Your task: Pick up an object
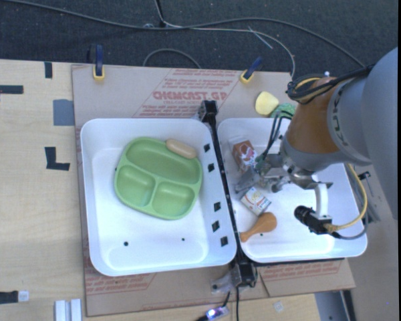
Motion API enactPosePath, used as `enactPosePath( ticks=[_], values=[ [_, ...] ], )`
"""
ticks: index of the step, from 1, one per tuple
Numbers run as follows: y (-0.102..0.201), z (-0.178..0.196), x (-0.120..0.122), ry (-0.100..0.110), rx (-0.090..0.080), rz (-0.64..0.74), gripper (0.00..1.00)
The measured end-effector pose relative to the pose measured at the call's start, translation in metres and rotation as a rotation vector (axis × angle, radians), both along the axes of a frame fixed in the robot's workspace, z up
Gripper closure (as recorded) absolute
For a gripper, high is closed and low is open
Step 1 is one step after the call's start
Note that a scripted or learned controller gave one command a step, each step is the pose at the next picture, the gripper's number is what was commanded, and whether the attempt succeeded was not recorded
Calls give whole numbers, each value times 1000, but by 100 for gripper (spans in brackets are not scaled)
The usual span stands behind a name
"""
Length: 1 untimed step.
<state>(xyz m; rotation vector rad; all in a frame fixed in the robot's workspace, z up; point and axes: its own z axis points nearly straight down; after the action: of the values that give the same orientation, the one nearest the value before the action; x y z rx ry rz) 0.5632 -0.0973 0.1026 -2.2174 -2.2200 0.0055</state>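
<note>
The bench is a pale wooden surface with a cardboard sheet (pixel 187 92) laid on it, and two shallow white bins sit side by side on that sheet. The left bin (pixel 100 239) contains a green divided tray (pixel 159 177) with a small tan bread-like piece (pixel 180 148) resting on its upper edge. The right bin (pixel 301 249) contains the candidate objects: a red-brown packet (pixel 244 154), a small white labelled box (pixel 256 200), and a tan drumstick-shaped toy (pixel 259 227). A yellow piece (pixel 266 102) lies outside the right bin, near its upper rim.

The arm enters from the right and is lowered into the right bin. The gripper (pixel 254 178) is positioned between the red-brown packet and the white labelled box, close to both. Whether either item is between its fingers cannot be determined, and the open or closed state of the gripper cannot be determined.

Key relation: the white labelled box lies just below and slightly right of the gripper in the view, and the packet lies just above and left of it. The drumstick toy lies further down, with its long axis running diagonally from lower left to upper right. As a judgement, the two nearer items are the likely targets; the drumstick toy requires a further reach toward the bottom edge of the bin.
</note>
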Motion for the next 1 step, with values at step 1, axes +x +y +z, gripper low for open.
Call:
enactPosePath(
  ticks=[1],
  values=[
    [1, 12, 0, -2, 1, 2, 100]
  ],
)
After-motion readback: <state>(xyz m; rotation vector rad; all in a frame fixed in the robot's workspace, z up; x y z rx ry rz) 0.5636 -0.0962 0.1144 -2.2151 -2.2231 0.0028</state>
